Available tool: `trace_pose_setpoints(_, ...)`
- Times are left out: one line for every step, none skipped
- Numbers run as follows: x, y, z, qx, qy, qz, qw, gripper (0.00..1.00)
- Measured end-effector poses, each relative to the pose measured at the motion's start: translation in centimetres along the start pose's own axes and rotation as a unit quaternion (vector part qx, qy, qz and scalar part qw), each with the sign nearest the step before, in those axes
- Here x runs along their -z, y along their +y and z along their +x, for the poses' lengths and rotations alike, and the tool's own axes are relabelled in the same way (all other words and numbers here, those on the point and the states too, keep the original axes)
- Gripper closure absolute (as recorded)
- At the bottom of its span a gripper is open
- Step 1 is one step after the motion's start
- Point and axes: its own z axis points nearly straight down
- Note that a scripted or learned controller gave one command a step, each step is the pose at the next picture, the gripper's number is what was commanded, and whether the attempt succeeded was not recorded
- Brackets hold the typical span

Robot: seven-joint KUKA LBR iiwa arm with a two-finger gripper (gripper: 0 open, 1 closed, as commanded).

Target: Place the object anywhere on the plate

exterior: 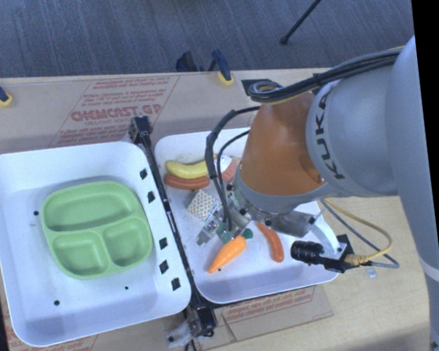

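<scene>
We see a green plate (pixel 95 228) with three parts in the left bin (pixel 6 234). In the right bin (pixel 217 289) the tool (pixel 224 227) hangs low, just above the toy carrot (pixel 227 254). We cannot tell how its tips stand. A banana (pixel 186 169) and a hot dog (pixel 189 182) lie at the far side. A small orange stick (pixel 273 244) lies right of the carrot.

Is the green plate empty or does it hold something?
Empty. The green plate in the left bin shows three bare compartments; the carrot lies in the right bin.
</scene>
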Motion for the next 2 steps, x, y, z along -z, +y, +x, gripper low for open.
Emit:
trace_pose_setpoints(1.9,3.1,5.7,-0.124,0.001,0.000,0.9923,1.00)
trace_pose_setpoints(0.0,7.4,7.5,-0.239,0.001,0.001,0.9710,1.00)
